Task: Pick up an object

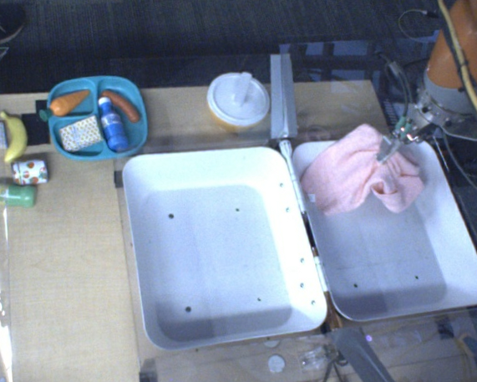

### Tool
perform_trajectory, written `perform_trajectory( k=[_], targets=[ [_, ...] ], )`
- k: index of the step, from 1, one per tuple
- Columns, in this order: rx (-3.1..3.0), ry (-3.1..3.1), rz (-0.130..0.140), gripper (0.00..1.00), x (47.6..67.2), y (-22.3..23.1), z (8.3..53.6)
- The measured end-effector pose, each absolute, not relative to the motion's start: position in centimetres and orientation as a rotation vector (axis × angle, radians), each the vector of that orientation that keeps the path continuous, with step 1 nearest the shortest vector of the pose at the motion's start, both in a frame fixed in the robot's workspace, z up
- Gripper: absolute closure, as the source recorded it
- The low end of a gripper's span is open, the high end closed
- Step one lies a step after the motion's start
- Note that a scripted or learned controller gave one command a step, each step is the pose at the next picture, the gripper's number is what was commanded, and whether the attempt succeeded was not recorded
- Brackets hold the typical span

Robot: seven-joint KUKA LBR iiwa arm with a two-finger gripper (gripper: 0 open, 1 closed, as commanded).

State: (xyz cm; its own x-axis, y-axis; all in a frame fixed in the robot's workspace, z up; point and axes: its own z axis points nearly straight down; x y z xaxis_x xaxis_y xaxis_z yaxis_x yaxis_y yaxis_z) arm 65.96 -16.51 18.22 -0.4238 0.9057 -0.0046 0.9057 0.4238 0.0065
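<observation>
A crumpled pink cloth lies in the back of the right white bin. My gripper comes in from the upper right, and its tip rests at the cloth's right upper edge, touching or just above the fabric. The fingers are small and dark against the cloth.
The left white bin sits beside the right one, a metal divider rising between their back ends. Behind them stand a white lidded cup and a blue tray of toy food. A banana, can and green bottle lie far left.
</observation>
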Motion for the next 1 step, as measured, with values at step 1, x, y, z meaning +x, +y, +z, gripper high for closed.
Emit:
perform_trajectory(
  k=[1],
  targets=[
    [1.594,2.701,0.003,1.00,67.00,-13.48,15.53]
  ],
)
